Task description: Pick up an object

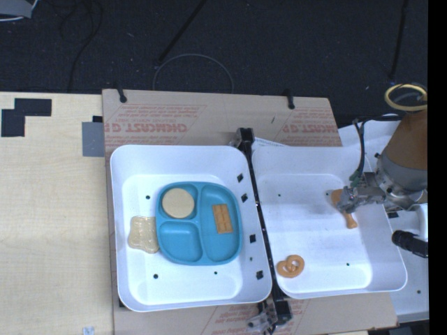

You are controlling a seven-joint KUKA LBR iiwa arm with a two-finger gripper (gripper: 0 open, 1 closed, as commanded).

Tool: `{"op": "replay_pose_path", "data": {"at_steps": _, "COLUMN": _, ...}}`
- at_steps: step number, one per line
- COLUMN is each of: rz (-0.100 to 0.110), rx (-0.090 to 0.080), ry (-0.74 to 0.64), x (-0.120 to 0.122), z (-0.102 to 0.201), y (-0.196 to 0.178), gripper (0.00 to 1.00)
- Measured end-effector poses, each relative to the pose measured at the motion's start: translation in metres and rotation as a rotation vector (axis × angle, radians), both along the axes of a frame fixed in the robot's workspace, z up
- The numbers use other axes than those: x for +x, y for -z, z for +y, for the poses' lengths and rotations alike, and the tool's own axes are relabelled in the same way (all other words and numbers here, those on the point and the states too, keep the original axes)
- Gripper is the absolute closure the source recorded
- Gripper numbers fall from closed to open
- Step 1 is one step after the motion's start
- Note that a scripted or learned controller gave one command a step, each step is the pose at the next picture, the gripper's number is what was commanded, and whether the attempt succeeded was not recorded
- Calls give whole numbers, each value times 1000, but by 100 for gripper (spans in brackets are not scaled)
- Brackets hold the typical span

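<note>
The grey arm's two-finger gripper [355,199] hangs over the right side of the right white bin [307,257]; a small orange carrot-like piece [347,215] lies directly beneath it, partly hidden, and whether the jaws are spread or pinching it I cannot tell; a tan pretzel-shaped ring [290,265] sits near the front rim, well apart; in the left white bin [133,173] a smooth blue three-part plastic tray [195,246] carries a round tan disc [177,202] and a ridged orange cracker [223,219]; a pale lumpy bread slice [143,234] touches its left edge.
</note>
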State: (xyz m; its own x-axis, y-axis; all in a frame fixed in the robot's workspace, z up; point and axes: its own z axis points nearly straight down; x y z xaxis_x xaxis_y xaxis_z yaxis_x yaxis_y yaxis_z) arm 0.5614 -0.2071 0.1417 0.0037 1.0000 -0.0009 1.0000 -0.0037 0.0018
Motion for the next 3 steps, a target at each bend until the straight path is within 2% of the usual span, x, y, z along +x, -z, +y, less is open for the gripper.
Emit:
{"op": "replay_pose_path", "data": {"at_steps": 1, "rz": -1, "rx": 0, "ry": -5, "x": -1, "z": 1, "y": -63, "gripper": 100}}
{"op": "replay_pose_path", "data": {"at_steps": 2, "rz": -1, "rx": -1, "ry": -5, "x": -8, "z": -4, "y": -110, "gripper": 100}}
{"op": "replay_pose_path", "data": {"at_steps": 3, "rz": 4, "rx": 4, "ry": -8, "x": -9, "z": 47, "y": -117, "gripper": 100}}
